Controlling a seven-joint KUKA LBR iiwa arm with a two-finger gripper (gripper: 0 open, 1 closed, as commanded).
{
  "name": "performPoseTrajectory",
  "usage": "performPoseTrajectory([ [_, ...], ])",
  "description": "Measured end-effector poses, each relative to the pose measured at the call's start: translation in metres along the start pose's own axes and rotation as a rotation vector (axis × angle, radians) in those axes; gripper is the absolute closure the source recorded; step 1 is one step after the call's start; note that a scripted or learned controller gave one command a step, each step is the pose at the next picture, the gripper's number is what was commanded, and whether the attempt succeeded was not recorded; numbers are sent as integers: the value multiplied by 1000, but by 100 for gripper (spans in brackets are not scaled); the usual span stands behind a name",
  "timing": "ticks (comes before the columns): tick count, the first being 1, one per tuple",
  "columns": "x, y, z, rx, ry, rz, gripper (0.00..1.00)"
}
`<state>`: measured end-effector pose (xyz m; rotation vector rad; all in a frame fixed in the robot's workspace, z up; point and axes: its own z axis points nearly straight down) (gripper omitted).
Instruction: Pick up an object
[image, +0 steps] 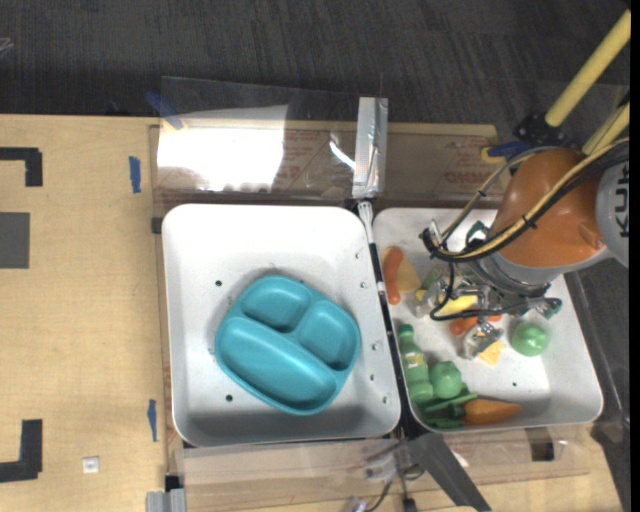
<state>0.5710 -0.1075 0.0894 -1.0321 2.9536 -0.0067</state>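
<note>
Nearest my camera, along the front wall of the right bin (580, 405), I see an orange carrot-shaped toy (492, 409) lying flat, with a cluster of green toy pieces (436, 384) just beside it on the side toward the left bin (190, 400). A round green ball (529, 340) sits farther back in the right bin, near its outer wall. A long orange piece (394, 274) lies against the divider between the two bins. All are small, glossy plastic shapes, crowded together in the right bin's middle and front.

The gripper (478, 318) is down among them at the centre of the right bin, with small yellow and orange bits (487, 347) touching or just under it. I cannot tell its state; cables and the orange wrist band (545, 205) hide it.

The right bin's rear corner by the divider shows bare floor. The left bin holds a teal divided tray (288, 342), tilted across its middle, with open white floor all around it up to the walls.
</note>
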Motion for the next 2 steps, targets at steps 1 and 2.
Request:
performPoseTrajectory([
  [1,15,-7,0,-1,-1,-85,0],
  [2,24,14,-1,1,-1,6,0],
])
